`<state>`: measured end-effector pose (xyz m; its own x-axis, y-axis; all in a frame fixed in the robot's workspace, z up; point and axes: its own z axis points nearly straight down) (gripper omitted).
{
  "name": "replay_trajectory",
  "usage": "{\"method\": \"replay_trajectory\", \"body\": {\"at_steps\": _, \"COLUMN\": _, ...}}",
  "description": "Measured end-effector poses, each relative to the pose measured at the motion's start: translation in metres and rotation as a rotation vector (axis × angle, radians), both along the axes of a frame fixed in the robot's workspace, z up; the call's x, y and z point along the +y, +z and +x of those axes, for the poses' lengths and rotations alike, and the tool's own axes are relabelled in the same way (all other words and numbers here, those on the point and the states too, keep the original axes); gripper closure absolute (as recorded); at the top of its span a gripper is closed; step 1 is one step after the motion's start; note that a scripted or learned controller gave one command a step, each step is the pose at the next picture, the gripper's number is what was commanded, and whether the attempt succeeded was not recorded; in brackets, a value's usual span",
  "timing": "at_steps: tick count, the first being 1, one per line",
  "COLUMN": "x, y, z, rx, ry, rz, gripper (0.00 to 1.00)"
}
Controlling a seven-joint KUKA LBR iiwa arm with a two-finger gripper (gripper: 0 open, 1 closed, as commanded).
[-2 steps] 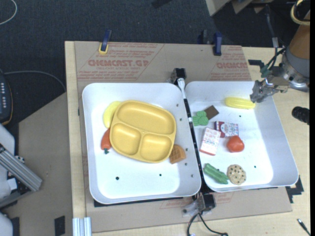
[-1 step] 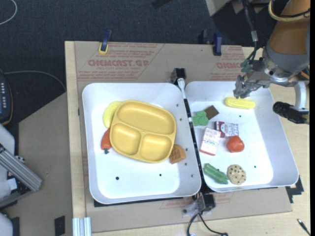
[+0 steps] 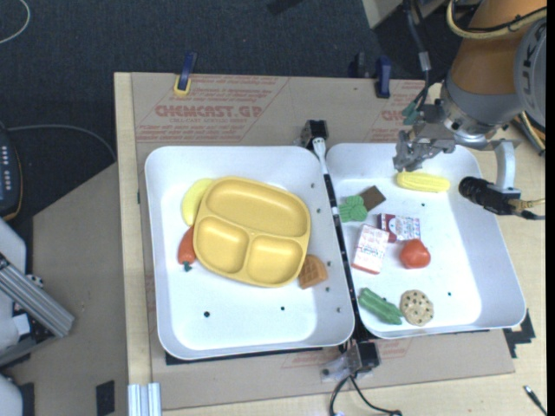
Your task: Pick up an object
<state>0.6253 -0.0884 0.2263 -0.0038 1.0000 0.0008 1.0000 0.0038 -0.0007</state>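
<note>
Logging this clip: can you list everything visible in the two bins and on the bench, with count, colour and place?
Divided tray: 1, yellow, left bin centre.
Banana: 1, yellow, under the tray's upper-left edge.
Carrot-like toy: 1, orange-red, left of tray.
Waffle-like piece: 1, brown, at tray's lower-right corner.
Corn cob: 1, yellow, right bin top.
Green block: 1, right bin upper left.
Brown piece: 1, beside green block.
Small cartons: 2, red and white, right bin centre.
Tomato: 1, red, right of cartons.
Green vegetable: 1, right bin bottom.
Cookie: 1, tan, beside it.
Bins: 2, white.
Gripper: 1, grey, above the corn.
</note>
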Motion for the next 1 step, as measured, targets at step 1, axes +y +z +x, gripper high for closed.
{"method": "replay_trajectory", "body": {"at_steps": 1, "x": 0.0082, "y": 0.0079, "z": -0.0089, "rx": 0.0, "ry": -0.002, "rz": 0.0, "gripper": 1.0}}
